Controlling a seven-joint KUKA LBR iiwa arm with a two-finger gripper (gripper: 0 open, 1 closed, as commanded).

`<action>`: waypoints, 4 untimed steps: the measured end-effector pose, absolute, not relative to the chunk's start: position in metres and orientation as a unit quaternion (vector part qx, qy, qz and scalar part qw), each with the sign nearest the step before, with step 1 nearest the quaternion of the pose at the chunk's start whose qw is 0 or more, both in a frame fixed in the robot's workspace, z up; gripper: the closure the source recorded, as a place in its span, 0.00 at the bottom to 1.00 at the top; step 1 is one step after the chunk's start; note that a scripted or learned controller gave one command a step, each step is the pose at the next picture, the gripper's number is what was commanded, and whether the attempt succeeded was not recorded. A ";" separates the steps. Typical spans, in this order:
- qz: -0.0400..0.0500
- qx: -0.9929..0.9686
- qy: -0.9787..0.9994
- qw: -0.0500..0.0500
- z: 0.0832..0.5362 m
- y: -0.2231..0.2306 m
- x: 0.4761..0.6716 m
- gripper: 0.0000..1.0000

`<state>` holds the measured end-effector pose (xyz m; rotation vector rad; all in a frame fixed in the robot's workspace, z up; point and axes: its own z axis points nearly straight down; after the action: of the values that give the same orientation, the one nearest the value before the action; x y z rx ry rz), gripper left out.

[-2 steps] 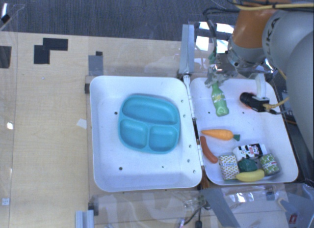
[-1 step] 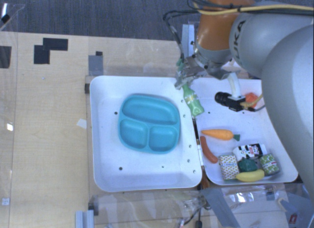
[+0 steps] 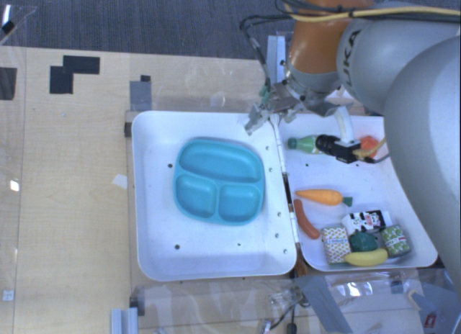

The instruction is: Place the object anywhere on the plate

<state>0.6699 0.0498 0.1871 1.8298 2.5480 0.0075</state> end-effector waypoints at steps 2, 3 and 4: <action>0.001 0.531 0.847 0.001 0.185 0.094 0.519 0.00; 0.001 0.510 0.860 0.001 0.185 0.028 0.488 0.00; 0.003 0.511 0.860 0.003 0.196 0.028 0.489 1.00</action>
<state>0.4894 0.0281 0.1958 1.6023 2.6951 0.0091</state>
